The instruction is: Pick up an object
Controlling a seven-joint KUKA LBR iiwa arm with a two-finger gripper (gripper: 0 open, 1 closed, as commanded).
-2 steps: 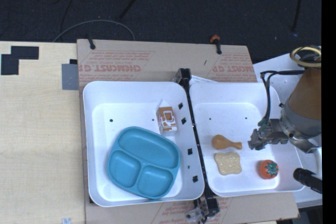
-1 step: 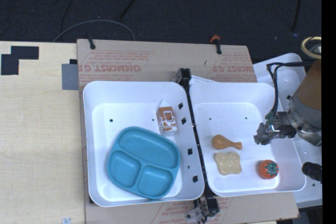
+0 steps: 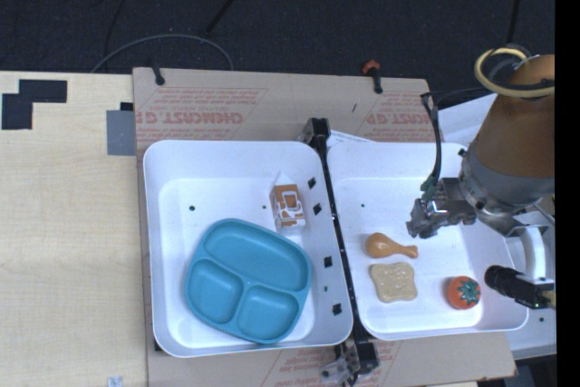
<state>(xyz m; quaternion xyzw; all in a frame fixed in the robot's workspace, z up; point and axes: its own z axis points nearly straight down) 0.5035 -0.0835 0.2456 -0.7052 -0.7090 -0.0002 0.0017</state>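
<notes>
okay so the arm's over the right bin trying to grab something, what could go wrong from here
1. The gripper hangs just above the chicken drumstick; its rounded, tapered shape could slip out of a pinch.
2. The toast slice lies right beside the drumstick, so a slightly off descent might nudge both and grab neither.
3. The tomato sits near the right bin's rim, where the wall could block a finger.

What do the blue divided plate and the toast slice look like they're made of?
Blue divided plate: likely molded plastic, smooth with a soft sheen, uniform color and rounded compartments. Toast slice: seems a toy, probably plastic or rubber; matte tan, flat, with an even outline.
</notes>
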